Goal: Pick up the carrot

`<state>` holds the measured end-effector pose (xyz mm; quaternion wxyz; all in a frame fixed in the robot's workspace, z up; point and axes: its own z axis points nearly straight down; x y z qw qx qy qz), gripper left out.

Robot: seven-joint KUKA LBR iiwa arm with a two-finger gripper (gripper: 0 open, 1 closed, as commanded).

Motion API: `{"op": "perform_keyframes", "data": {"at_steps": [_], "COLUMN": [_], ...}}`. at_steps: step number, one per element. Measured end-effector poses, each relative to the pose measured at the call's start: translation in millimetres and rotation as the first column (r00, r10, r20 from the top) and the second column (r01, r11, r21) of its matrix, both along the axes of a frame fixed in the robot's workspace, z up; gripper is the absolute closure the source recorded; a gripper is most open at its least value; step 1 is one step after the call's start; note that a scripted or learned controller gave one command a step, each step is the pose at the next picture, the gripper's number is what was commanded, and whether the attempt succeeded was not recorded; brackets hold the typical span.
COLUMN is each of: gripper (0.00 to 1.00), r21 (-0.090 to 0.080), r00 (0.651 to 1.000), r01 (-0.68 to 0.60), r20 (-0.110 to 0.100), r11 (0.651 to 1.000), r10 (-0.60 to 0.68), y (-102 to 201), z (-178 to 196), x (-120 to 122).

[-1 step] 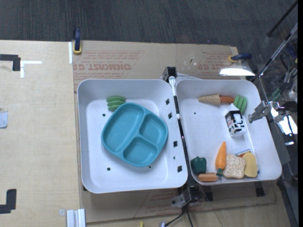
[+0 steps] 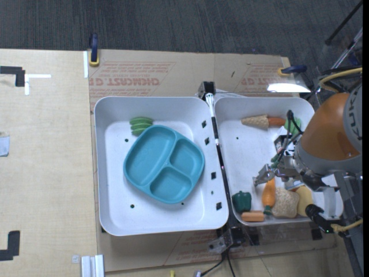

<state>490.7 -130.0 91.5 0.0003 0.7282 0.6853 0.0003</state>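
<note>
**Bench contents: two bins, arm working in the right one**

1. Grey arm with orange band (image 2: 330,130) is reaching in from the right edge of the bench, hanging over the right white shallow bin (image 2: 237,133).
2. Two-finger gripper (image 2: 266,178) is sitting low over the near half of that bin. Its fingers are spreading fairly wide, with nothing between them; their tips are hovering just above the carrot's top end.
3. Orange carrot with a blunt upper end (image 2: 268,194) is lying near the front edge of the right bin, roughly upright in the view, just beside a tan, rough-textured bread-like block (image 2: 283,204) and touching or nearly touching it.
4. Small dark green pepper-shaped piece (image 2: 242,200) is resting in the front left corner of the right bin, with a short orange-red sausage-shaped piece (image 2: 252,216) lying along the front wall just beside it.
5. Pale yellow rounded piece (image 2: 304,198) is sitting to the right of the tan block.
6. Tan cone with an orange end (image 2: 262,120) is lying near the back wall of the right bin.
7. Left white shallow bin (image 2: 109,209) is carrying a teal three-compartment plastic plate (image 2: 164,164) at its middle; a green ridged pod-like piece (image 2: 140,123) is lying toward the back left corner, touching the plate's rim.
</note>
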Motion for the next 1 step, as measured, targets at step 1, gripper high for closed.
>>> {"op": "perform_keyframes", "data": {"at_steps": [1], "gripper": [1.0], "r21": [0.0], "r00": [1.0], "r01": [0.007], "r20": [0.002], "r11": [1.0], "r10": [-0.007], "y": [-1.2], "z": [8.9], "x": [1.6]}}
